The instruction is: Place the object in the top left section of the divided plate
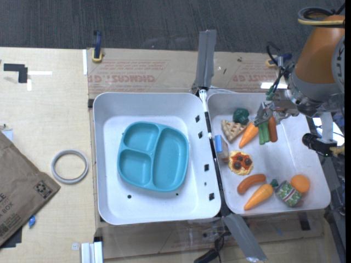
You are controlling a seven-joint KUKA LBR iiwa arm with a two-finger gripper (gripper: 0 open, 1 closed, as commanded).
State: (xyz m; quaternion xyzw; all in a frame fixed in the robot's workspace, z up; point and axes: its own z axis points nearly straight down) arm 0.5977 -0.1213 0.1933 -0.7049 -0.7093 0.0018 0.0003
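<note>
At upper right, the gripper (267, 115) was held over a carrot (248, 134); its jaw state could not be told. The carrot was judged light, rigid, best gripped mid-body.

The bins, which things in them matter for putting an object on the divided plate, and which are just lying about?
Belongs to the job:
divided plate in the left bin
gripper above the right bin
toy foods there, e.g. carrot, sausage

Lying about:
tape ring
cardboard box
</note>
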